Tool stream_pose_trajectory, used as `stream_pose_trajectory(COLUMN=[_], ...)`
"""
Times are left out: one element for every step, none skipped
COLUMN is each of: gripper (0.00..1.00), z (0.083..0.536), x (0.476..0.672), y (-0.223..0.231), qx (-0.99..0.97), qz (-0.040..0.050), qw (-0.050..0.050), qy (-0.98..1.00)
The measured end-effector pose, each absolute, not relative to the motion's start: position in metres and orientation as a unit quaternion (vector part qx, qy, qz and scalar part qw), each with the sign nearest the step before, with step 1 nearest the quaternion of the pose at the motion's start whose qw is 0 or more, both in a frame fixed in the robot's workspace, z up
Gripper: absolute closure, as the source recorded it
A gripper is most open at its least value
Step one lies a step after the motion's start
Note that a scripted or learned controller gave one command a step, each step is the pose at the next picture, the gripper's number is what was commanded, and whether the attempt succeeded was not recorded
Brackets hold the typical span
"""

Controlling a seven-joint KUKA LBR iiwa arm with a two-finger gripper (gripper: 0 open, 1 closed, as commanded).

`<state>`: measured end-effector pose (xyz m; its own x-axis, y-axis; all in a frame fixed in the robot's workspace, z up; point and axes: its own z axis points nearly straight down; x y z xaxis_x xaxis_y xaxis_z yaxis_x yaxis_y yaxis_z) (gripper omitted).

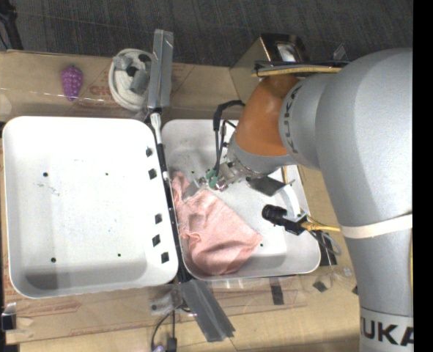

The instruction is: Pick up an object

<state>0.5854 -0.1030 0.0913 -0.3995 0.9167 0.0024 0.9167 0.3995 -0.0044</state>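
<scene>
**Arm over the right bin, pink cloth beneath**

You see the arm (348, 123) reaching in from 3 o'clock, its orange band (264, 119) above the right bin (304, 259). The pincer (215, 180) sits low at the bin's upper middle, just beside the top edge of the pink cloth (212, 229); whether it is wide or narrow you cannot tell. The cloth lies crumpled along the bin's left wall, spreading toward 5 o'clock. The left bin (77, 196) stands beside it. On the desk (33, 79) at 11 o'clock lie a purple grape bunch (72, 81) and a white roll (128, 75). The letters "KUKA" (387, 334) read on the arm's base at 5 o'clock.
</scene>
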Motion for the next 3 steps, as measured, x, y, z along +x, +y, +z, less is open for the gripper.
stream_pose_trajectory(gripper=[0.0,1.0,0.0], z=[0.0916,0.1013,0.1013], x=[0.4976,0.4985,0.4985], y=[-0.1207,-0.1208,-0.1208], qx=[-0.552,-0.55,-0.55], qz=[0.0004,0.0004,0.0005], qw=[0.001,0.001,0.001], qy=[-0.834,-0.835,-0.835])
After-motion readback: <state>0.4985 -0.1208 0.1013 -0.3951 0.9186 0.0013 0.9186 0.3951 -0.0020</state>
